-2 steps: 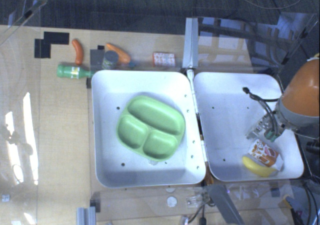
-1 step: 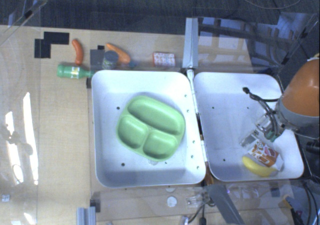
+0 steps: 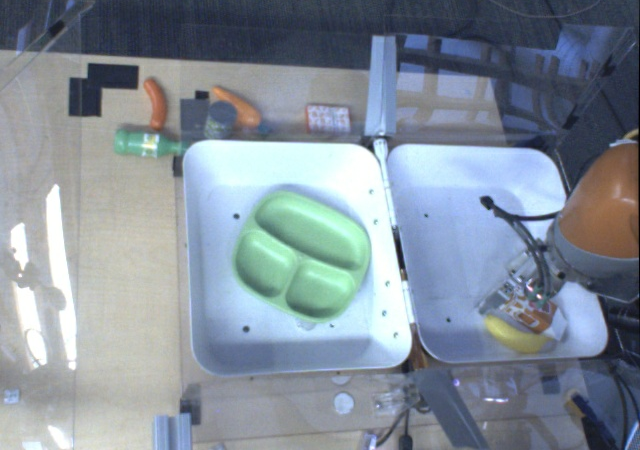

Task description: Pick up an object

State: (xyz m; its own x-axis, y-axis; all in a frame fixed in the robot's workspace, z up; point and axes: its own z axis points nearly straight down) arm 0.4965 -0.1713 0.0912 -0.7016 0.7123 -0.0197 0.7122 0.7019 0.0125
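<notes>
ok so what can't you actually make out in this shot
- Hand, camera view: a blurred, glinting tangle, so its grip state is unreadable.
- Yellow object: partly covered by the hand and a small orange-and-white item; whether it is held is unclear.
- Small printed packet above the left bin: too small to read.

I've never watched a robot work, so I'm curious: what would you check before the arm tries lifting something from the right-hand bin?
1. Pincer low in the shallow white right bin: ok.
2. Target near: rounded yellow object just below the pincer: ok.
3. Object between the fingers: cannot tell.
4. Small orange-and-white item crowds the yellow one: not ok.
5. Both lie close to the bin's near wall, tight for closing: not ok.
6. Green three-compartment plastic tray sits in the left bin, out of the way: ok.
</notes>
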